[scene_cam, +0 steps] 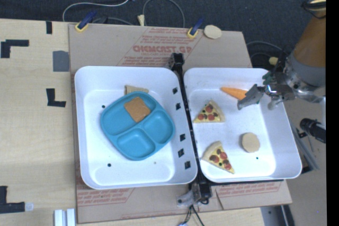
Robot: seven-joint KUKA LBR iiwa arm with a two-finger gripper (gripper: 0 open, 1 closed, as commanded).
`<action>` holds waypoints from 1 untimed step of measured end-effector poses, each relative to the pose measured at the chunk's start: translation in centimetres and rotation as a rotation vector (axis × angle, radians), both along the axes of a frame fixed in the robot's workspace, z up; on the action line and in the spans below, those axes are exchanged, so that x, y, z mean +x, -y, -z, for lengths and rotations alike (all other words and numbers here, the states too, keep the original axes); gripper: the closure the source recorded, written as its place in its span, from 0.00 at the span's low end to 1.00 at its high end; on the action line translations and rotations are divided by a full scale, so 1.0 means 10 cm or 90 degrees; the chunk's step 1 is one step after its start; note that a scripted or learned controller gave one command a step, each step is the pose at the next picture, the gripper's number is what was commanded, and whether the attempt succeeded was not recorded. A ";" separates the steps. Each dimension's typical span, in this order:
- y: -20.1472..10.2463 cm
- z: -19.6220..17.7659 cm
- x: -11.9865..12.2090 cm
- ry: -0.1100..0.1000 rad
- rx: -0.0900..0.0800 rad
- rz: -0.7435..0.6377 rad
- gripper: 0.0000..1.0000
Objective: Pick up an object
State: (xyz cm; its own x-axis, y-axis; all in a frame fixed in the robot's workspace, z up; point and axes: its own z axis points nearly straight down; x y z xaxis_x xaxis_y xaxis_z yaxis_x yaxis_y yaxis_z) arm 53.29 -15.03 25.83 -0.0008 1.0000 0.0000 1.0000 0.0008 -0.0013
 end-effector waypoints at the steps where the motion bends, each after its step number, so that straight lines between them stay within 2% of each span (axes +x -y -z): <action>1: -0.46 1.26 0.17 -0.007 0.002 -0.002 0.00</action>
State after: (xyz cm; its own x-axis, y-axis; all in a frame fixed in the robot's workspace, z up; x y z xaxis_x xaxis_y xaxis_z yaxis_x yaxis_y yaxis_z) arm 55.01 -10.43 13.21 -0.0043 1.0000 0.0037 0.9999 0.0043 -0.0117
